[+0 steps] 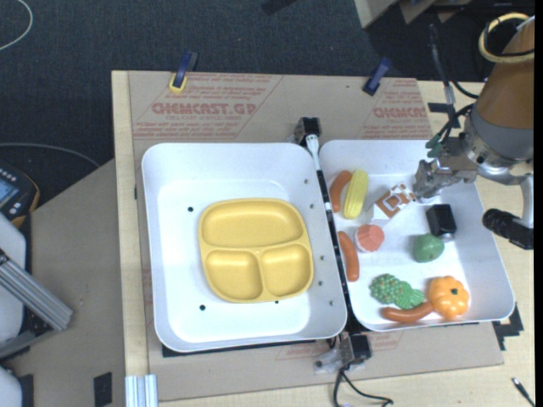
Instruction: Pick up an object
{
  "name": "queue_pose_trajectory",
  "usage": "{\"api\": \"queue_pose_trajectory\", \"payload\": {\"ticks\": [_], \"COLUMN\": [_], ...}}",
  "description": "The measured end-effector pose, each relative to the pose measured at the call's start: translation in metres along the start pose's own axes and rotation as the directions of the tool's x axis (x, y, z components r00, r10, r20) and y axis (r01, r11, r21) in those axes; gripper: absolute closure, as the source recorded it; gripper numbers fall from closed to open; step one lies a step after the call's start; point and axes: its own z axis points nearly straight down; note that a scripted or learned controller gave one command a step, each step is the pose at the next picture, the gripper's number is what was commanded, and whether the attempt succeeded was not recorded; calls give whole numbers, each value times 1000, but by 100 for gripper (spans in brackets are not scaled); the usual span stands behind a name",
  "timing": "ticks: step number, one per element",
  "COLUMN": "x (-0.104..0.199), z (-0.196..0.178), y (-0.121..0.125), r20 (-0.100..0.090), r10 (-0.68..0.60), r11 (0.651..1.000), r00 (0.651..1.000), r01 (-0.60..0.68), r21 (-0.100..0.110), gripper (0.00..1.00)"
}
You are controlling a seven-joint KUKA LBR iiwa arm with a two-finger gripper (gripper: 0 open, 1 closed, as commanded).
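Around the yellow tray (253,250) the left bin (161,227) is open floor; the right bin (496,270) is crowded with toys.

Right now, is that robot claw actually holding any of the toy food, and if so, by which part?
It cannot be told. The gripper hangs over the right bin, beside a small orange-and-white piece, but nothing shows between its tips.

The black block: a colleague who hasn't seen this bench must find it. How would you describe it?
Look in the right bin, toward its far right side. The black block lies just below the tool and right above a green lump; it is the sole dark, boxy item among colourful toy foods.
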Motion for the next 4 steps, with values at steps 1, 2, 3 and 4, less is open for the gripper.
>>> {"api": "queue_pose_trajectory", "payload": {"ticks": [1,2,3,4], "x": [48,105,157,159], "z": [6,2,12,7], "y": [-12,-22,-13,-5], "r20": [0,0,3,4], "r10": [1,-1,0,4], "r11": [1000,1000,1000,1000], "r00": [1000,1000,1000,1000], "r01": [-1,1,0,-4], "r21": [1,1,0,-5], "gripper": [100,100,100,100]}}
